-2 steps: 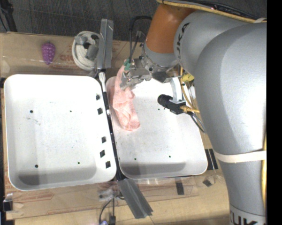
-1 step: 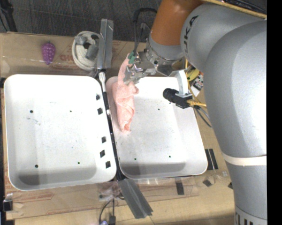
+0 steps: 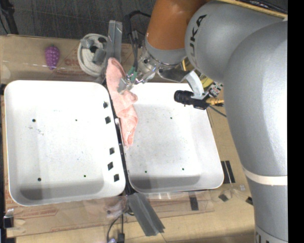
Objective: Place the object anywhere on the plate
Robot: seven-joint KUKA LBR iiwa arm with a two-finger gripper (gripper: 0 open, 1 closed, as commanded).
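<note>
1. I see the arm (image 3: 232,59), grey with an orange band, reaching in from the right over the far edge of the right bin (image 3: 192,151).
2. The pincer (image 3: 127,80) sits at the far end of the divide between the two bins; it appears closed on the upper part of a pink cloth (image 3: 124,108).
3. The pink cloth hangs from that point and drapes along the inner rim of the right bin, touching the seam beside the left bin (image 3: 55,135).
4. On the surface (image 3: 20,54) beyond the left bin I note a small purple object (image 3: 52,56) and, near it, a white coiled item (image 3: 91,52).
</note>
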